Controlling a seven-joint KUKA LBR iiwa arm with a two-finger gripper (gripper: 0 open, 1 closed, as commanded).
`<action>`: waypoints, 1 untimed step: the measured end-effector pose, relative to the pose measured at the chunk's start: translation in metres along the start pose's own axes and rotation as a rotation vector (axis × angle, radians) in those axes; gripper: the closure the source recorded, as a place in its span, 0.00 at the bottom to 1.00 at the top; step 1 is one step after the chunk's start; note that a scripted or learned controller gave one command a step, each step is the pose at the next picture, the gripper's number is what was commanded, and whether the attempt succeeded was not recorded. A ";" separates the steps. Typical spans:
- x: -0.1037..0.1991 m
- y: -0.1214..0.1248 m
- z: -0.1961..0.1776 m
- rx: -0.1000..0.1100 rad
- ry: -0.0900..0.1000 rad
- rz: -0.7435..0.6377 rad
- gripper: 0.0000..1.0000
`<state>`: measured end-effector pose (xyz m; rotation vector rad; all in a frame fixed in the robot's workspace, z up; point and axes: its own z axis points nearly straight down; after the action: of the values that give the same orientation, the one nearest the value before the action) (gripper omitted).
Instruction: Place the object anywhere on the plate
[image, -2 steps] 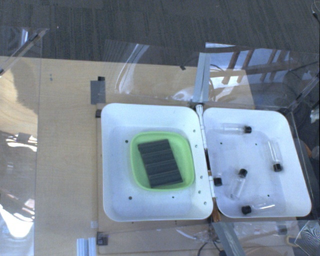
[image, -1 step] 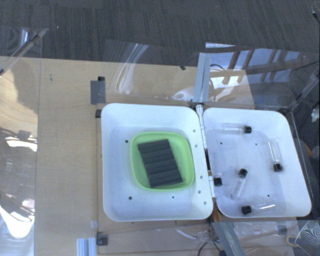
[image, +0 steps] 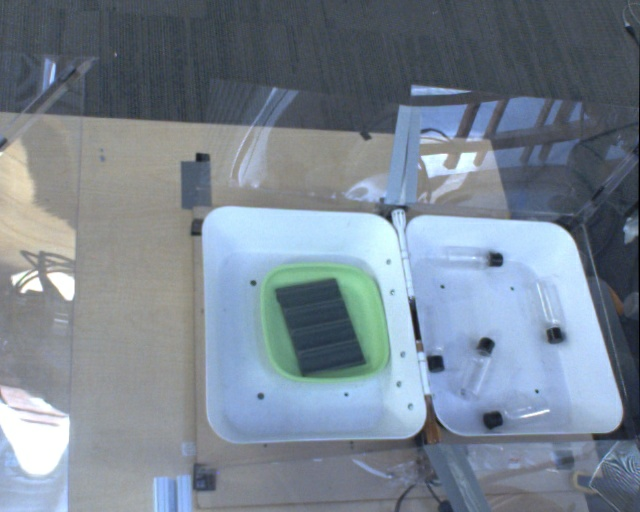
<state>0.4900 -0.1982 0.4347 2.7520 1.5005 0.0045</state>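
Light wooden bench fills most of the camera view, with dark carpet along the top of the frame and clear plastic sheeting glinting at the left and upper right. Two shallow white bins sit side by side, touching along their inner edges at centre frame.

Within the left bin, a green plate rests on the floor, roughly in the middle. A dark ribbed block lies flat on the plate, tilted a little against the bin's edges and inside the plate's rim on all sides.

Within the right bin, several small clear tubes with black caps lie scattered and apart from one another: one tube near the upper wall, a second tube toward the right side, a third tube at lower centre, and a fourth tube by the lower wall. A loose black cap sits just beside the bin's left wall.

How the jaws stand cannot be told.
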 end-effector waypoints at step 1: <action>-0.001 0.000 0.000 0.000 0.001 0.058 0.00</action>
<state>0.4899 -0.1988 0.4346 2.7950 1.4203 0.0053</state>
